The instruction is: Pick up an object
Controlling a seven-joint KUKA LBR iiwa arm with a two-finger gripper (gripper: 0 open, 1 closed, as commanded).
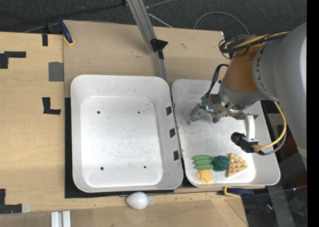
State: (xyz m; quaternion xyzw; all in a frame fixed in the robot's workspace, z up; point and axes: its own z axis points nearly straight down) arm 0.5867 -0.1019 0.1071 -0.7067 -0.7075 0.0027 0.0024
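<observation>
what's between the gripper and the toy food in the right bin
Bare white bin floor. In the camera view the gripper hangs above the pile: green pods, a dark green piece, a yellow piece, a pizza slice.

— What lies in the right bin (187, 121)?
— Four small toy foods clustered at its lower edge: a green pea pod (202, 160), a yellow piece (205, 175) just below it, dark green broccoli (220, 162), and a pizza slice (236, 165) rightmost.
</observation>
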